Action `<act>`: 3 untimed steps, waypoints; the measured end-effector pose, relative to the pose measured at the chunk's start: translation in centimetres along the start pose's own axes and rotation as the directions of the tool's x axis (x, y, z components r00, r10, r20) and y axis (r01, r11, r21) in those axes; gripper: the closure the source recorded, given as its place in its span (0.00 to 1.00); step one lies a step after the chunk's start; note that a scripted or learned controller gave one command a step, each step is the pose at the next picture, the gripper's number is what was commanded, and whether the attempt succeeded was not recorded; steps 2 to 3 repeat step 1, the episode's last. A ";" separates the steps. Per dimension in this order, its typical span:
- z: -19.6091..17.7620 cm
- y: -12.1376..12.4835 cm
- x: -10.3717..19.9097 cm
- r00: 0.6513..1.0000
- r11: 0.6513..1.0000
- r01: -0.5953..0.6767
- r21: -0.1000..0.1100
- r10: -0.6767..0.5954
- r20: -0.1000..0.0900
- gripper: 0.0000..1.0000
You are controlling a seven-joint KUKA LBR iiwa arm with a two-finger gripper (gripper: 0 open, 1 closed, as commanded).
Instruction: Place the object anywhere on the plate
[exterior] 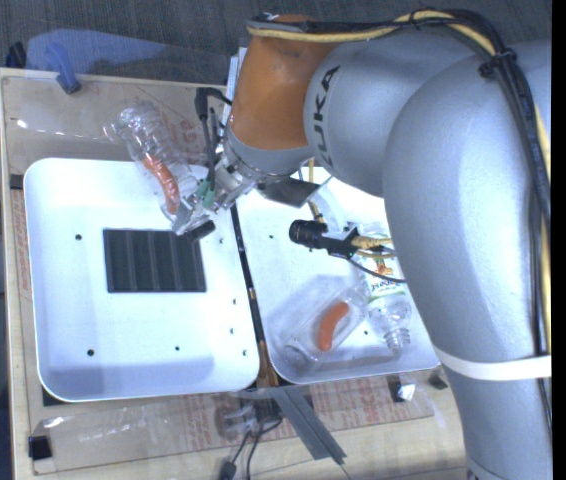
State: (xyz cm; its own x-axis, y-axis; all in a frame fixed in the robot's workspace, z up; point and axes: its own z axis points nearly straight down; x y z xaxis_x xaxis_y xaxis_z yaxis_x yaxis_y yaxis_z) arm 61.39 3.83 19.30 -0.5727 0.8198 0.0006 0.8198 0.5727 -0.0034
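Observation:
A dark ribbed rectangular plate [155,260] lies flat in the middle of the left bin [63,338]. A clear plastic object with an orange piece inside [153,163] slants across the left bin's far rim. Its lower end reaches right up to my gripper [193,216]. The gripper hangs just above the plate's far right corner, near the wall between the two bins. The wrist and the clear plastic hide how the gripper meets the object.
In the right bin [303,368], a second clear plastic item with an orange piece [333,323] lies by the near rim, beside a small clear bottle [391,318]. My arm covers the right bin's far part.

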 end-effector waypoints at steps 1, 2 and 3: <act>0.0 0.0 0.0 1.000 1.000 0.000 -0.001 0.000 0.000 0.00; 0.0 0.0 0.0 1.000 1.000 0.000 -0.001 0.000 0.000 0.00; 0.0 0.0 0.0 1.000 1.000 0.000 -0.001 0.000 0.000 0.00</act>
